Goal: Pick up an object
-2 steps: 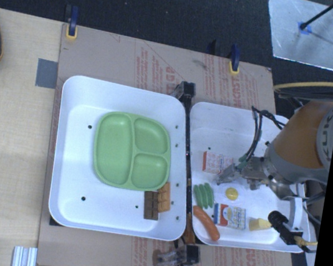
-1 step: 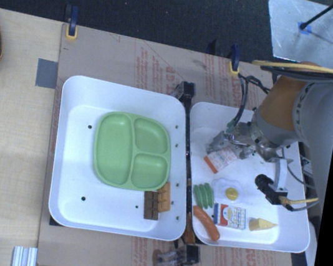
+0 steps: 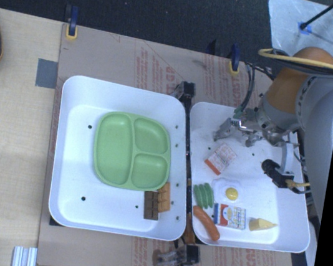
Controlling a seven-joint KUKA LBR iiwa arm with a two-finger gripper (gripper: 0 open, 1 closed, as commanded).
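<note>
Gripper (image 3: 235,131) apparently hovers above packet (image 3: 220,159) in right bin (image 3: 287,241)

In the right bin (image 3: 287,244), toys are crowding the near edge: a carrot (image 3: 206,224), green pod (image 3: 204,194), carton (image 3: 229,216), cheese wedge (image 3: 262,225) and egg (image 3: 231,193). A packet (image 3: 220,158) is lying mid-bin. The gripper (image 3: 237,132) is occupying the far left corner, possibly touching the floor. In the left bin (image 3: 63,143), a plate (image 3: 132,151) is taking up the centre, leaving the margins passable.
</note>
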